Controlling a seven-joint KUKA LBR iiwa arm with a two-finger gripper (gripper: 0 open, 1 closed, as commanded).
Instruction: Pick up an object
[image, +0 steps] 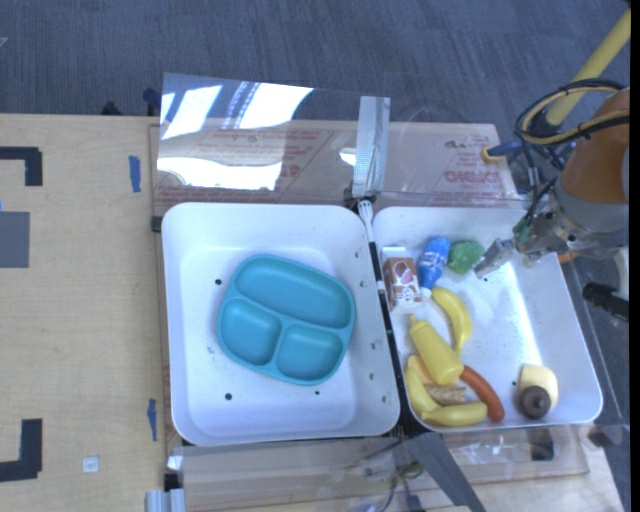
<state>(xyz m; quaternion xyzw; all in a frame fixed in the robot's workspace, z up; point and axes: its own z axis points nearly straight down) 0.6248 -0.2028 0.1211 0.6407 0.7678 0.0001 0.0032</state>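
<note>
The right bin (560, 330) holds several toy foods. A brown and white carton (402, 280), a blue can (434, 262) and a green lump (465, 256) lie along its back left. Further forward are a yellow banana (455, 315), a yellow bottle (436, 350), a second banana (432, 402), a red sausage (484, 393) and a yellow fruit half with a brown face (537, 390). My gripper (493, 260) reaches in from the right over the back of this bin, just right of the green lump, with nothing seen in it.
The left bin (190, 260) bears a blue divided plate (287, 318). A clear panel (240, 135) with a metal upright (371, 145) stands behind the bins. Yellow and blue cables (560, 100) hang near the arm's orange band (600, 170) at the right.
</note>
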